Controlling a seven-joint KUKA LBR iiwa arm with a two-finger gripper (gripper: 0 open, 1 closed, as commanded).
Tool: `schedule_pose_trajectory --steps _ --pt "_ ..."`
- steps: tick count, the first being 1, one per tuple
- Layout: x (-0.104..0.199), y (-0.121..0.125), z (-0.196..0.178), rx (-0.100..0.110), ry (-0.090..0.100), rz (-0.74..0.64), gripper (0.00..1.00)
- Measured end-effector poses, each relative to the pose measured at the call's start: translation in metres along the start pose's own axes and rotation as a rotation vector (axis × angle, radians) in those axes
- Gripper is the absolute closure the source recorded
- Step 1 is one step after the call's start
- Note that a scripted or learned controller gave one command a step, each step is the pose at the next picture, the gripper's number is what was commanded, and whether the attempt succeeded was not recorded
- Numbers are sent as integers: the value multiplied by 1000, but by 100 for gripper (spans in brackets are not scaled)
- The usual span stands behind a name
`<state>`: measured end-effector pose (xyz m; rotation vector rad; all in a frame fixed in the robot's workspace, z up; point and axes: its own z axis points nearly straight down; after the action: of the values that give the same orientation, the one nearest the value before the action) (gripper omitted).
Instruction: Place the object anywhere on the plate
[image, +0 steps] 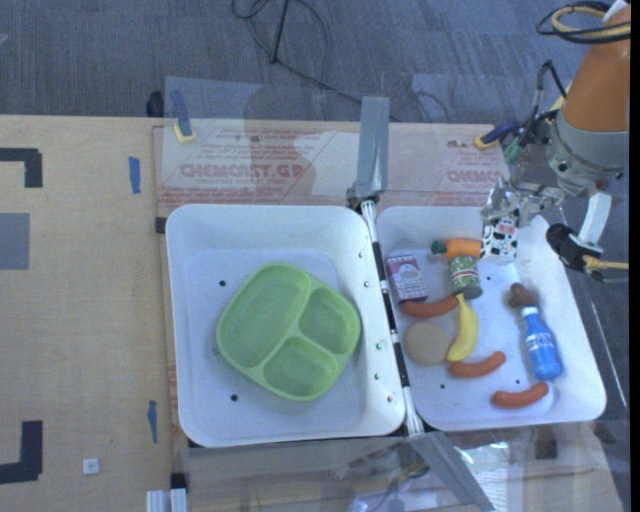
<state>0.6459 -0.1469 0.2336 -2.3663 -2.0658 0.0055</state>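
A wooden tabletop (80, 330) carries two shallow white bins side by side. The left bin (195, 240) holds a light green plate (288, 330) with three compartments, lying near the bin's middle and turned at an angle. The right bin (580, 385) holds a scatter of small toy foods. The grey arm (595, 110), with its orange band, reaches in from the upper right, and its gripper (505, 222) sits above the right bin's far edge. A small black-and-white patterned carton (499, 240) is just below the fingers; whether they grip it, or how far open they are, cannot be told. In the right bin lie a blue bottle (541, 344) near the right wall, a yellow banana (464, 328) in the middle, a round tan cookie-like piece (428, 345) beside it, a dark red box (406, 277) near the left wall, a small green can (464, 276), a carrot (458, 247), a brown lump (520, 294), and three sausages (478, 366).
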Motion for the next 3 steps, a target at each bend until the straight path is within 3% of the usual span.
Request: schedule_pose_trajectory --steps 1,2,3 --pt "82 -58 26 3 2 57 100" --pt "178 -69 40 4 1 93 100" --pt "237 -114 26 4 1 58 100"
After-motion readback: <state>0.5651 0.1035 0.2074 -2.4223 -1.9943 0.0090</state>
